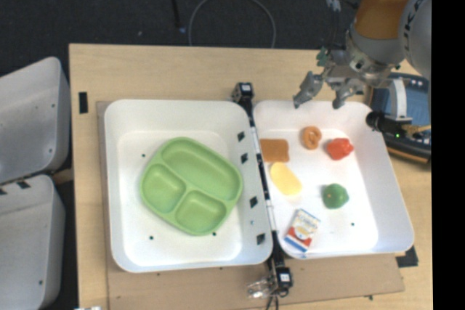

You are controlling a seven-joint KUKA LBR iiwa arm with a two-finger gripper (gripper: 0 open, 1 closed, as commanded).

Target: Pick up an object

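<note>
Nothing lifted yet, by the look of it. Leftmost, green divided plate (pixel 191 186) lying alone in left bin (pixel 116 243). Further right, in right bin (pixel 385 221): brown block (pixel 275 149), yellow piece (pixel 285 179), small carton (pixel 301 229), orange item (pixel 311 137), green ball (pixel 334 195), red piece (pixel 338 148), all untouched. Rightmost, gripper (pixel 324 93) poised above the far rim, fingers spread wide, holding nothing. Choosing, descending, closing and lifting all left to do.

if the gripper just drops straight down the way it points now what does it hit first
Probably bare floor at the far edge of the right bin: the open gripper hangs above that edge, well short of the orange piece. Depth is hard to judge.
</note>
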